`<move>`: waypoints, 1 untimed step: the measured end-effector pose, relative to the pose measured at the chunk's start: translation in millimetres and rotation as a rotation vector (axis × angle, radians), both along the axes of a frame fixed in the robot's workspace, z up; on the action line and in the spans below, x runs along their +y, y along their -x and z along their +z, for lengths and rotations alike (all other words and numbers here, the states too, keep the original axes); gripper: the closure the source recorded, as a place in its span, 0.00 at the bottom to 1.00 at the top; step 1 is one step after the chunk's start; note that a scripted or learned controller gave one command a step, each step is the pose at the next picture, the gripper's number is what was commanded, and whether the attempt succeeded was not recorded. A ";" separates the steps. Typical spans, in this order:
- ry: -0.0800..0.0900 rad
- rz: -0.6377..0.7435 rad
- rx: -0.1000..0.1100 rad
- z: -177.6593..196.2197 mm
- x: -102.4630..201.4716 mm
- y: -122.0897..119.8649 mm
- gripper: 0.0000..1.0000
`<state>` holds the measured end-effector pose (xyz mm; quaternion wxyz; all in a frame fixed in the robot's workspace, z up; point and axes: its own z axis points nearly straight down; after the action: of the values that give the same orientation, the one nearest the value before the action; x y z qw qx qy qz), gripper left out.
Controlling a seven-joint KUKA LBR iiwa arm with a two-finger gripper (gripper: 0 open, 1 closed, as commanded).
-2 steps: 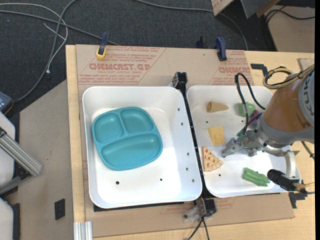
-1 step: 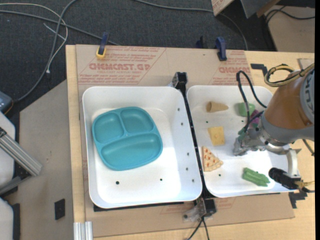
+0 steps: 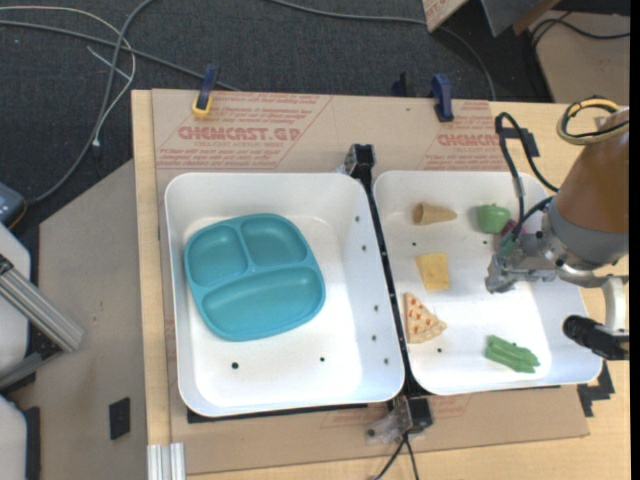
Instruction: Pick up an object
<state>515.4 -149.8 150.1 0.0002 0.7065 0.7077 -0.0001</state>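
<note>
The right bin [image 3: 560, 373] holds several toy foods: a tan cone [image 3: 433, 213], a round green piece [image 3: 491, 218], a yellow cheese square [image 3: 434, 271], a pizza slice [image 3: 421, 319] and a green bumpy piece [image 3: 512, 354]. My gripper [image 3: 503, 271] reaches in from the right and hangs low over the middle of the right bin, just right of the cheese square and below the round green piece. Nothing shows between its fingers.
The left bin [image 3: 190, 203] bears a teal divided plate [image 3: 256, 274]. A black clamp bar [image 3: 375, 238] runs between the two bins. Blue clamps [image 3: 441, 96] and a yellow-blue clamp [image 3: 206, 89] grip the cardboard at the back. Cables [image 3: 515, 148] trail near the arm.
</note>
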 end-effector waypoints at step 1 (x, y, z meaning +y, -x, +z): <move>0.000 0.001 -0.002 60.2 3.1 -2.8 1.00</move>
<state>518.2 -146.6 210.2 0.0009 0.7063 0.7080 0.0004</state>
